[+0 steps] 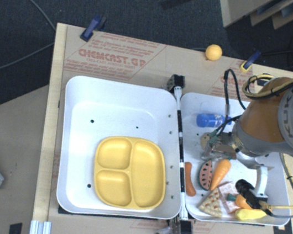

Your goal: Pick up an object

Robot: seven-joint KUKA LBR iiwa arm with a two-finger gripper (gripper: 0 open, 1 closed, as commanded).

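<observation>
Arm over right bin — perhaps touching the carrot.

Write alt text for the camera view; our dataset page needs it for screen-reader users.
A grey robot arm reaches into the right white bin, which holds toy food: a carrot, a hot dog, a banana and a blue bottle. The left white bin holds a yellow divided plate.

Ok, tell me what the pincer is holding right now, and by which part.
Cannot be told. The pincer sits low in the right bin, hidden under the wrist, near the carrot and blue bottle.
</observation>
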